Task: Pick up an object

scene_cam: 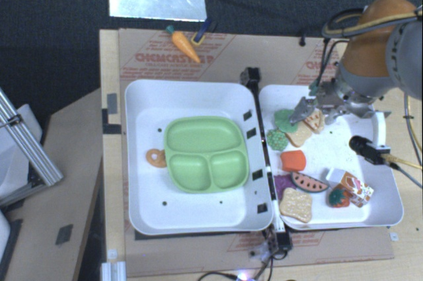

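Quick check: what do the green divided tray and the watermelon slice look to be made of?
Green divided tray: likely molded plastic, with a uniform matte colour, rounded compartment edges and a soft sheen. Watermelon slice: probably toy plastic or rubber, with flat painted-looking red and dark seeds; the view can't settle which.

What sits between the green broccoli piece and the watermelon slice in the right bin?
In the camera view, an orange block lies between the broccoli piece and the watermelon slice.

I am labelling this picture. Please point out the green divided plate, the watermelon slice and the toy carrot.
green divided plate (198,135): camera view, bare floor of its large top compartment.
watermelon slice (309,182): camera view, middle of its red flesh.
toy carrot (184,46): camera view, middle of its orange body.
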Action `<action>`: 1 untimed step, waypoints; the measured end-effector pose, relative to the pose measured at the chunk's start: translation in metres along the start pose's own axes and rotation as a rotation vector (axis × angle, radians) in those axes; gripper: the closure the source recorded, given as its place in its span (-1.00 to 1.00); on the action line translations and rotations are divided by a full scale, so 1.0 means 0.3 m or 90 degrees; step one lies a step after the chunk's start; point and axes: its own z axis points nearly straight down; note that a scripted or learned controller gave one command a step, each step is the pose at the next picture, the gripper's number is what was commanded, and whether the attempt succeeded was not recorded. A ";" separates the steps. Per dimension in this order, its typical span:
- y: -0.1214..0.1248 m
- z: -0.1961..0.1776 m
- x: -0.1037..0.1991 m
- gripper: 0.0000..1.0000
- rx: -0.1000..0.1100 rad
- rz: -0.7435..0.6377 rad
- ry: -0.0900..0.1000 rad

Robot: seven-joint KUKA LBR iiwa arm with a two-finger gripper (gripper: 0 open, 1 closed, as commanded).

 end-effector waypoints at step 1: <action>0.010 -0.025 0.001 -1.00 -0.009 -0.001 -0.001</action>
